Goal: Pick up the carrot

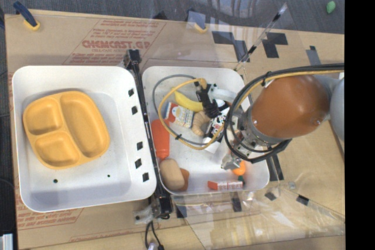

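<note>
plainly, the cardboard under the bins reads "chemcast gp" in red. the carrot (161, 137) lies along the left wall of the right bin (258, 181), just above a potato (172, 174), well apart from the gripper (232, 162) near the bin's lower right. its grip state cannot be told. something small and orange, perhaps a toy (238, 169), sits beside it.
</note>
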Controlling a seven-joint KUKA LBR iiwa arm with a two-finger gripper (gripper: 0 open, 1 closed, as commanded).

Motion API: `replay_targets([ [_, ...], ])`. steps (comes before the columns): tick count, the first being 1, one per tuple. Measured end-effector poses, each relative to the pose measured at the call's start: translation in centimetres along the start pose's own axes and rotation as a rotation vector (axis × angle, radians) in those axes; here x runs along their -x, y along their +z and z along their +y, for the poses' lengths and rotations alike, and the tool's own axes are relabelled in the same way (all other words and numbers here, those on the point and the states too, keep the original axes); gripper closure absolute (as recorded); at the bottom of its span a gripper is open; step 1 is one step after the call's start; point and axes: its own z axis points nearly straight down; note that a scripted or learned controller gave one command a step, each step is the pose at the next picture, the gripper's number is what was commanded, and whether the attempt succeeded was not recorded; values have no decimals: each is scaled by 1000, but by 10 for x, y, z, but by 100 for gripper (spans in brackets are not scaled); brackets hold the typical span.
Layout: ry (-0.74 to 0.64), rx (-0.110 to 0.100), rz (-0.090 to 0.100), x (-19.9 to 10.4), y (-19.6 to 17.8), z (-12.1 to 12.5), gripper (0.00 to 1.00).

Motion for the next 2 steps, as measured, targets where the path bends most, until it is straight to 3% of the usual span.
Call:
replay_targets([
  [2, -6, -8, -2, 1, -18, -6, 100],
])
